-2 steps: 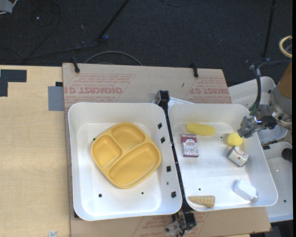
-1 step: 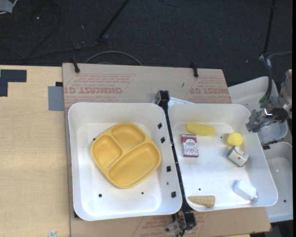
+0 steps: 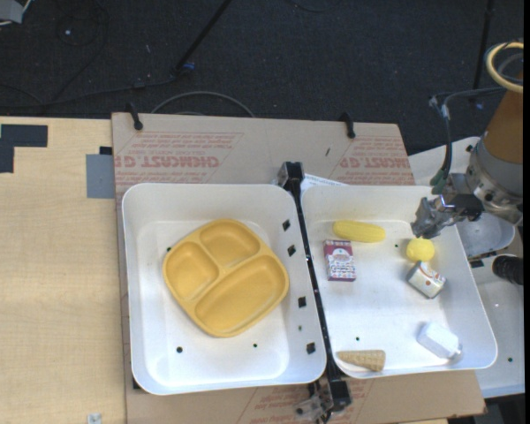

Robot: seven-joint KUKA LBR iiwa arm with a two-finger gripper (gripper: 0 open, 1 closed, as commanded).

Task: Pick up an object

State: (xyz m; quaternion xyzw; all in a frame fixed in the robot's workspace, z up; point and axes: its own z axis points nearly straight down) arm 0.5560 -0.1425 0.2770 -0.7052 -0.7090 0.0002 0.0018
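Your gripper [image 3: 428, 222] hovers at the right bin's [image 3: 397, 343] far right edge, just above the yellow ball [image 3: 420, 250], likely lining up a pick; can't tell its state.

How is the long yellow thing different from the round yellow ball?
The long yellow thing is stretched out and lies flat near the back of the right bin, while the round yellow ball is small and round. The ball sits just below the claw; the long one lies farther from it. Both are yellow and share that bin.
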